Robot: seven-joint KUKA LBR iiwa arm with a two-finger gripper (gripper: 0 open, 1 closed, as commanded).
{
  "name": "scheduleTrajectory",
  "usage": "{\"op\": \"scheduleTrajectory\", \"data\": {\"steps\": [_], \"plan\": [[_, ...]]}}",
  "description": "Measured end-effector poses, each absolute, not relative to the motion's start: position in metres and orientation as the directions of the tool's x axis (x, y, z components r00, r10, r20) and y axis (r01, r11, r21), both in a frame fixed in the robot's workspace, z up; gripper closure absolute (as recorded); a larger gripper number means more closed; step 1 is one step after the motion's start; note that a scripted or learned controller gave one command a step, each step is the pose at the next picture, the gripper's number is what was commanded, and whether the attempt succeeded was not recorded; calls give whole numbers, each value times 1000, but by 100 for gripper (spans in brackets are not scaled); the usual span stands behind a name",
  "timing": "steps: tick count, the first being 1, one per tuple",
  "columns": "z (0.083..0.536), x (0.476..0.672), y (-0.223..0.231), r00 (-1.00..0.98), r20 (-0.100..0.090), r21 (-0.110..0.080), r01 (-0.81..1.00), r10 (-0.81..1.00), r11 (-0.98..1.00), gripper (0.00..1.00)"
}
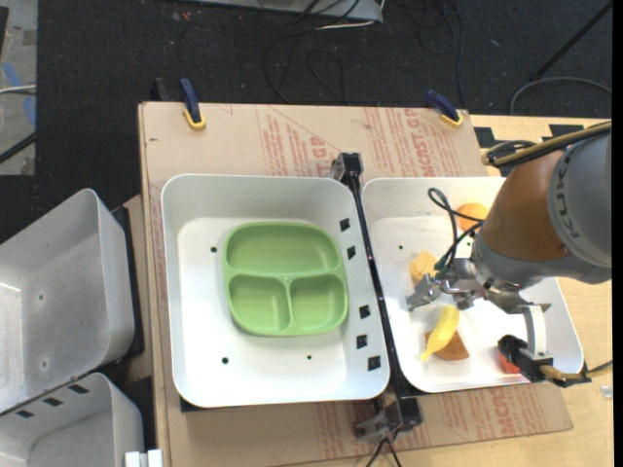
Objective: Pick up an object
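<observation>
My gripper (pixel 440 292) hangs low over the right bin (pixel 389 207), its metal fingers (pixel 420 297) spread open with nothing seen between them. Just below it lies a yellow banana (pixel 440 332), its upper end almost under the gripper, resting against a flat orange-brown piece (pixel 455 350). A pale orange chunk (pixel 422 264) sits just up and left of the gripper. An orange fruit (pixel 473 212) lies at the bin's back, partly hidden by the arm. A small red object (pixel 508 360) lies near the bin's front right, beside black cable parts.
The left bin (pixel 185 261) holds a green three-compartment plate (pixel 286 278). A black divider (pixel 368 280) runs between the bins. The arm's orange band and grey body (pixel 545 222) cover the right bin's far right side. White tubs (pixel 49 290) stand off the bench's left.
</observation>
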State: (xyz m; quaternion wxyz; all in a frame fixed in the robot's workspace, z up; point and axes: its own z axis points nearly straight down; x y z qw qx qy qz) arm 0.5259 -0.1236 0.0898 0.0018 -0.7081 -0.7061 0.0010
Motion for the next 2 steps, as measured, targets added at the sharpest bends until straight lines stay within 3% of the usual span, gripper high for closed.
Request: {"op": "scheduleTrajectory", "data": {"steps": [1,2], "plan": [[102,527,-124,5,1,0,1000,1000,-5,100],[145,522,-127,4,0,2,1000,1000,-4,100]]}}
